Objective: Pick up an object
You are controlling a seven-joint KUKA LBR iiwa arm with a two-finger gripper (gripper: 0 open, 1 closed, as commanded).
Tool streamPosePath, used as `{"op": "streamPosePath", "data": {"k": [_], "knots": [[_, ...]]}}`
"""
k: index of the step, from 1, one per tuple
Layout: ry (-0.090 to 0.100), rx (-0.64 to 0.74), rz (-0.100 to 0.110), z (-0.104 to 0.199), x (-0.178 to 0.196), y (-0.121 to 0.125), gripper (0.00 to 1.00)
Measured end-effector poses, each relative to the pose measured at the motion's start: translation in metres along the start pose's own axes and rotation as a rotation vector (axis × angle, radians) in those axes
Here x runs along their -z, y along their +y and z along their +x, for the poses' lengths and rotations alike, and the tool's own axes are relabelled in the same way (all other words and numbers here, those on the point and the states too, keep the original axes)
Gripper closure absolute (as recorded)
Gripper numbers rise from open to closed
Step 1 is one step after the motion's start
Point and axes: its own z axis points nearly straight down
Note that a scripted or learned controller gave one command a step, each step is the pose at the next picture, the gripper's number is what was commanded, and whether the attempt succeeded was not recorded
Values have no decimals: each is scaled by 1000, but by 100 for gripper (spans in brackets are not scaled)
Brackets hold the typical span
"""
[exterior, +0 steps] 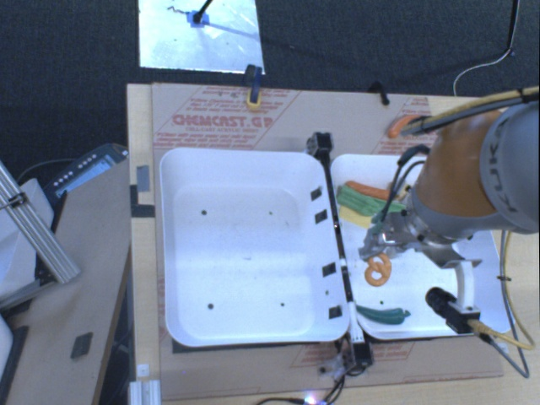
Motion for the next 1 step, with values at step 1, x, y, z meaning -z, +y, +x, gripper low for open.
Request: {"op": "streamPosePath", "data": {"k": [1], "knots": [[1, 3, -1, 59, 0, 8, 100]]}}
